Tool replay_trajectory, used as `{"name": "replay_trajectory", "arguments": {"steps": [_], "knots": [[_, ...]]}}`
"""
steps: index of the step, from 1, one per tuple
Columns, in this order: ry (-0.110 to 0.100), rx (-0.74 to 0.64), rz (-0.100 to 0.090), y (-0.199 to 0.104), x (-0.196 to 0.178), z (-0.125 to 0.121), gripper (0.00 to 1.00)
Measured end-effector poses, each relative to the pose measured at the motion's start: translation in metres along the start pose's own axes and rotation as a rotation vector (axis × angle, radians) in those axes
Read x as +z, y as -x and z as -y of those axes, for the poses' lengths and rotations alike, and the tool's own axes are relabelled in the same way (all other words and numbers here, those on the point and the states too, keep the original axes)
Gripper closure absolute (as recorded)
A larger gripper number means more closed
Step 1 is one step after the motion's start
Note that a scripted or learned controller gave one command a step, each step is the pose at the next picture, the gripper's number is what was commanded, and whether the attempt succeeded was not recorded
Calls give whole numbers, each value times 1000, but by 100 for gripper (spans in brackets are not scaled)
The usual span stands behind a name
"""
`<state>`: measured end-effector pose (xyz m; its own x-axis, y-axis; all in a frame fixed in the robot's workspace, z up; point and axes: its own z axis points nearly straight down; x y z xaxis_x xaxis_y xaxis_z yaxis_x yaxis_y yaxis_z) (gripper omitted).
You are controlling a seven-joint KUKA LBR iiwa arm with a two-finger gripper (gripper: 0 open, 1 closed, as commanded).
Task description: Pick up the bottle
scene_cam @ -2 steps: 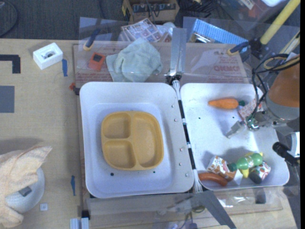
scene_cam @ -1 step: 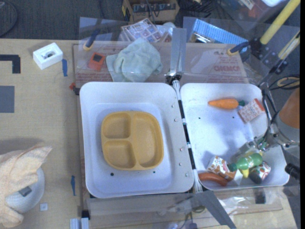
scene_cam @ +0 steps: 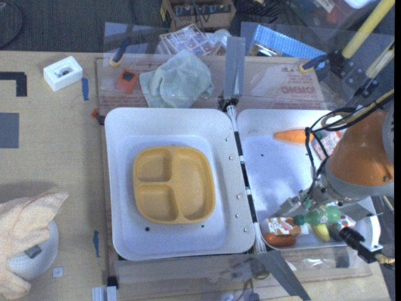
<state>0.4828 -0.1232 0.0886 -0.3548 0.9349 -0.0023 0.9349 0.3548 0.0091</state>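
Two bins (scene_cam: 119, 168): one tray (scene_cam: 174, 184) left; one carrot (scene_cam: 290, 136), one bottle (scene_cam: 319, 217) right. End effector (scene_cam: 311, 204) state unclear.

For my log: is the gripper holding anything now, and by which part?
Cannot be told: the gripper is down at the green bottle, but the arm hides any hold.

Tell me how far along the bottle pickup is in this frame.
Done: the arm has reached into the right bin, with the gripper low over the bottle at the near edge. In hand: nothing visibly. Left: grasping and lifting; the bottle lies among the other items.
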Motion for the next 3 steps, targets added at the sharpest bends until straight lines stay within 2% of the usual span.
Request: {"name": "replay_trajectory", "arguments": {"steps": [1, 2, 3], "knots": [[-1, 136, 5, 60, 0, 23, 0], [4, 140, 9, 62, -10, 23, 100], [-5, -173, 3, 104, -80, 11, 100]]}}
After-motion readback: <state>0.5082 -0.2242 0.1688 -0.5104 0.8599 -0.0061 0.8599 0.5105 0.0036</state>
